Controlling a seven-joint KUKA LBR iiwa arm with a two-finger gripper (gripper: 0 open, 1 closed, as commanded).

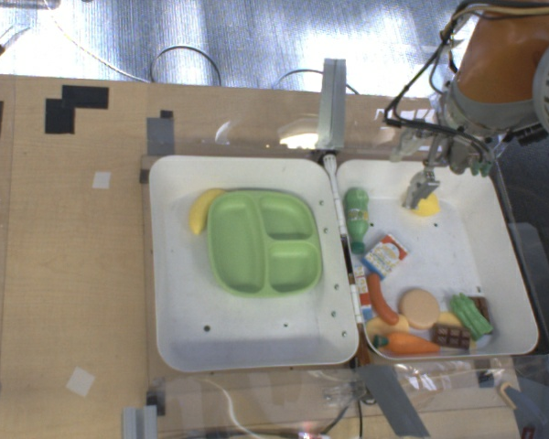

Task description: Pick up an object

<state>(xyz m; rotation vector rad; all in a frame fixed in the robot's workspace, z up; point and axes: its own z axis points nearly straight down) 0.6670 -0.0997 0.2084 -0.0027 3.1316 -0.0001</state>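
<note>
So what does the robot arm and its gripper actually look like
The arm is a rounded orange band beside a light grey shell bearing dark lettering, cut off at the frame edge. Thin black cables loop from it toward the wrist. Below hangs a small grey metal gripper, slim next to the bulky arm.

Two white bins, the left one [178, 327] and the right one [503, 245], look like smooth, slightly glossy plastic. A matt green plastic plate [261, 242] with compartments lies in the left bin. The bench [64, 263] looks like pale, matt wood or board. The gripper [423, 192] appears to be dull grey metal; just beside its fingers [417, 196] sits a small yellow piece [428, 207], possibly plastic, too small to judge. The arm's orange band [503, 48] is smooth with a soft sheen.
</note>
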